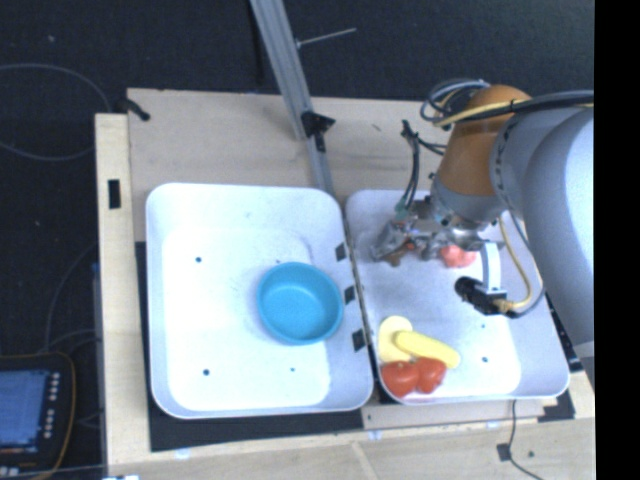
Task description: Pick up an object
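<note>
My gripper (392, 245) hangs low over the back left part of the right bin (500, 368), close to the wall it shares with the left bin. A small pink object (458, 257) lies just to its right, partly under the wrist. A yellow banana-shaped piece (428, 347) with a pale yellow round piece (391, 331) beside it rests near the front of the right bin. A red object (414, 376) touches them at the front wall. A blue bowl (298, 302) sits upright in the left bin (200, 228).
A slanted metal pole (290, 73) rises from the bench behind the bins. A black cable fitting (480, 294) hangs off the arm above the middle of the right bin. The bulky grey arm (560, 208) covers the right bin's right side.
</note>
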Tool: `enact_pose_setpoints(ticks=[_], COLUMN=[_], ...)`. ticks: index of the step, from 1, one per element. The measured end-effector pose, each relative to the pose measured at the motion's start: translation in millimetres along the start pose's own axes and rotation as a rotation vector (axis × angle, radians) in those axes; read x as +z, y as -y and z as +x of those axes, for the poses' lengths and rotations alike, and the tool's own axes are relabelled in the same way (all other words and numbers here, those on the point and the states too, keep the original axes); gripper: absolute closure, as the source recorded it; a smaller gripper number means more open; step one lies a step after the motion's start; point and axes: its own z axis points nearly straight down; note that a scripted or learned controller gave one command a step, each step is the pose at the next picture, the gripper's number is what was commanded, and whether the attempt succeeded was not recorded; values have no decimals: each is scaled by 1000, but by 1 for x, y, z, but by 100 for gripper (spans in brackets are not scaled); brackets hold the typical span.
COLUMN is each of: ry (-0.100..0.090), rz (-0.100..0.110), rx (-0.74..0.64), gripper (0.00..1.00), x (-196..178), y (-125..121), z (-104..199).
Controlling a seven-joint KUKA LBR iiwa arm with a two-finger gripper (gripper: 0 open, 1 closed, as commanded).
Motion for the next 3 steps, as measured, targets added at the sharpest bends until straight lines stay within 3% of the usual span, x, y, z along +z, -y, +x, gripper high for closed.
enact_pose_setpoints(ticks=[1, 3], ry=[-3, -6], rz=[-3, -10], rx=[3, -13], gripper=[100, 100], x=[-14, -125], y=[-1, 4], z=[0, 13])
